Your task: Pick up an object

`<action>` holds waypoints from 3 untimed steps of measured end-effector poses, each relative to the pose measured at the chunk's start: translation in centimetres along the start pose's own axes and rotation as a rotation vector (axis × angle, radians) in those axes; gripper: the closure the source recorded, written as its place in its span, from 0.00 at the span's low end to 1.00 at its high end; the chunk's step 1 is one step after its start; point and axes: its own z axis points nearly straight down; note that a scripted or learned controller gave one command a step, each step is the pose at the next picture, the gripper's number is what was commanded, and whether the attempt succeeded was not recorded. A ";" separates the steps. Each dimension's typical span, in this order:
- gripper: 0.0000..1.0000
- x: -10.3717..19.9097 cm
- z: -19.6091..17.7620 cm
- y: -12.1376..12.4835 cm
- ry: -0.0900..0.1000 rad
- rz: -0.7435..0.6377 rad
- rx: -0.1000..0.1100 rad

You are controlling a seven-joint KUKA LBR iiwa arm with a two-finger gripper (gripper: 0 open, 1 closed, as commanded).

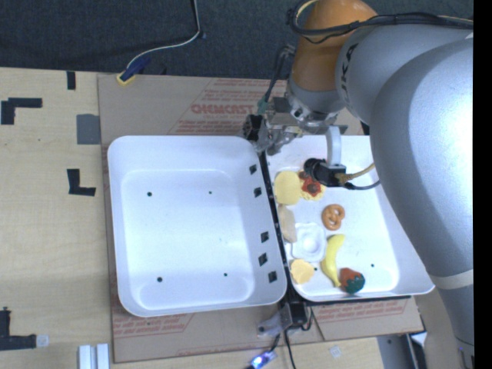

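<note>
The objects to pick from lie in the right bin (384,244), clustered along its left side close to the divide between the two bins. Farthest back is a pale yellow round piece (287,187), with a small red and dark item (311,185) touching its right edge. Just in front and to the right sits a brown pretzel (333,217), apart from the others. A tan, elongated piece (287,224) lies along the bin's left wall, and beside it a white, ring-like object (309,244) is hard to make out against the white floor. Nearer the front, a yellow banana (333,258) runs front to back, its lower end touching a red and green fruit, perhaps a strawberry (353,280), while a small yellow wedge (301,271) rests near the front left corner. The gripper (270,131) hangs above the back left corner of this bin, over the rim where the bins meet, behind the objects; I cannot tell its state, as the wrist hides it. Nothing is seen held there. The grey arm with its orange band (330,41) fills the right of the view. The left bin (184,221) sits on cardboard (200,106) atop the wooden bench (46,206).
</note>
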 end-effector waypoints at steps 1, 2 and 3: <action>1.00 7.9 -12.9 0.0 0.002 -0.002 -0.007; 1.00 13.0 -19.6 -0.7 0.002 -0.001 -0.004; 1.00 11.2 -23.7 0.0 0.000 0.004 -0.002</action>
